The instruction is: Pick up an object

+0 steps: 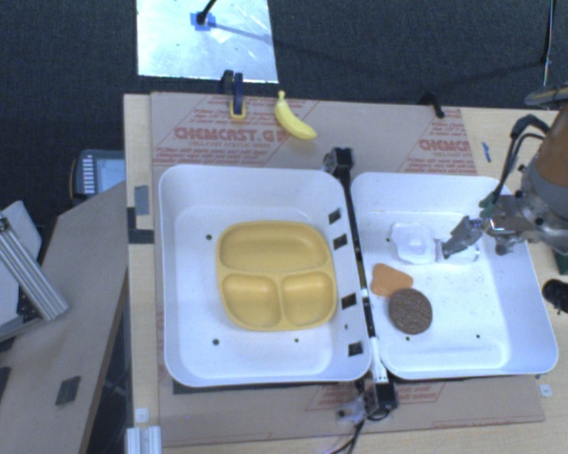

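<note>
Right bin (521, 348) | two-finger gripper (457, 242) is being held just beside small white plastic cup (413, 242) toward back edge; finger state cannot be told | advised: cup is being straddled squarely, lowered fully before closing, orange wedge (391, 278) avoided.

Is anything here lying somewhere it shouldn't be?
Yes: a banana lies outside both bins, on the board behind the left bin. The other small items sit inside the right bin.
</note>
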Robot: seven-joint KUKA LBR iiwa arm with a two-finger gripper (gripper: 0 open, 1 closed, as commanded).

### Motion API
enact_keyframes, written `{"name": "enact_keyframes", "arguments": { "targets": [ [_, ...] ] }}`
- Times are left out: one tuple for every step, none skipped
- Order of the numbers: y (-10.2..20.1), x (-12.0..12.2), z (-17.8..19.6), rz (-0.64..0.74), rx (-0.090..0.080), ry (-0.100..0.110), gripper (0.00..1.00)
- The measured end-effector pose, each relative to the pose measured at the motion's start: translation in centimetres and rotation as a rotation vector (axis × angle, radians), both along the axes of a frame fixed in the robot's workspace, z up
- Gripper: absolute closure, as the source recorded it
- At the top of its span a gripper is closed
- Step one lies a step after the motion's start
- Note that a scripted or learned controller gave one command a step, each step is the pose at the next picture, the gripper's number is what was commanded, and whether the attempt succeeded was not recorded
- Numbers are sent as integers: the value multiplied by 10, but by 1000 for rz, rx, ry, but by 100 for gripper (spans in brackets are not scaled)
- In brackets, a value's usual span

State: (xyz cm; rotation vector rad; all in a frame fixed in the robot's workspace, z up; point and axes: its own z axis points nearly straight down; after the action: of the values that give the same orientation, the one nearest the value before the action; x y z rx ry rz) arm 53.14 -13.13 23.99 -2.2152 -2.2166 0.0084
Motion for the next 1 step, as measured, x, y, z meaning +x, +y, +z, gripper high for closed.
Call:
{"name": "enact_keyframes", "arguments": {
  "targets": [
    [0,2,5,3,-2,-11,0]
  ]
}}
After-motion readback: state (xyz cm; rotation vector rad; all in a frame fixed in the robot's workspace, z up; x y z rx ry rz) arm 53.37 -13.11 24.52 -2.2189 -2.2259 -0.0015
